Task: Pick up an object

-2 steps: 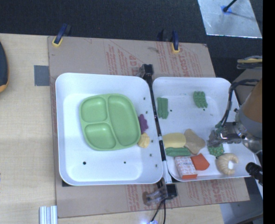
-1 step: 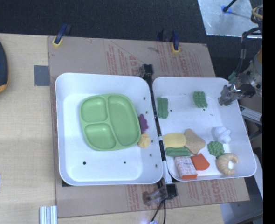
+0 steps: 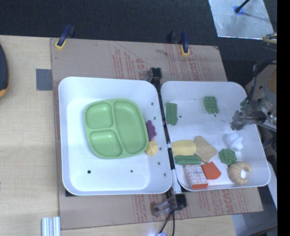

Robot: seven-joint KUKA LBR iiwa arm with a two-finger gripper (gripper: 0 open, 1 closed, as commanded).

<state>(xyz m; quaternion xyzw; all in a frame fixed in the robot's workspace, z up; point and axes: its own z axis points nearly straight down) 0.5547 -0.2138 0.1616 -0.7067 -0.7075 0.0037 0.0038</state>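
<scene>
Gripper [image 3: 238, 122]: at right bin's [image 3: 184, 88] right wall, finger state indiscernible. Nearest item: white lump [image 3: 233, 141], just below gripper; green floret [image 3: 227, 156] beyond.

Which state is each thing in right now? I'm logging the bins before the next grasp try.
green divided plate: flat in left bin, nothing in its compartments
purple piece: against plate's right rim
yellow piece: at plate's lower right corner
croissant: lying in right bin's near corner
claw: over right bin's right edge, holding nothing visible
</scene>
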